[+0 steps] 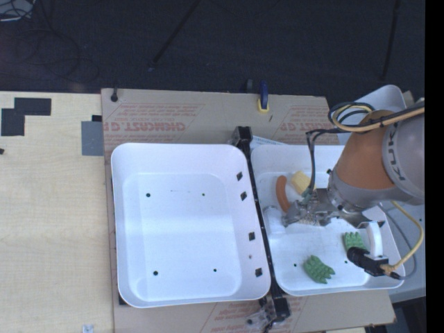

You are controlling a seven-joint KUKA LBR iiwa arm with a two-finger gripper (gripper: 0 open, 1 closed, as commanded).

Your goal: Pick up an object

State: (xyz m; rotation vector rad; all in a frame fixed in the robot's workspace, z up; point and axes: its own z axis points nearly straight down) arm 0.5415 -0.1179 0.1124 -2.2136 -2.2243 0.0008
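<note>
Leaning in from the right of the frame, the grey and orange arm (374,165) places its gripper (300,215) low inside the right bin (295,245), at the upper middle of that bin's floor. The placement suggests a descent toward the nearest candidates for pick-up: an orange sausage-shaped piece (281,193) just to the upper left of the gripper, and a pale yellow lump (300,181) just above it, the two lying close together near the divider between the bins. Whether the gripper is open or closed cannot be told from this angle, and nothing can be seen held in it. Two further candidates lie lower in the same bin: a green ridged toy (318,269) at lower centre and a second green piece (354,240) toward the right wall, both with a knobbly, moulded surface. The orange piece looks smooth and rounded, so it may roll or slip under a pinch. Both bins are shallow, glossy white plastic with rounded corners; the left bin (180,227) shows small dark holes in its floor. They rest on a brown cardboard sheet (180,120) over the pale wooden tabletop (48,220), probably to keep them square and steady.
</note>
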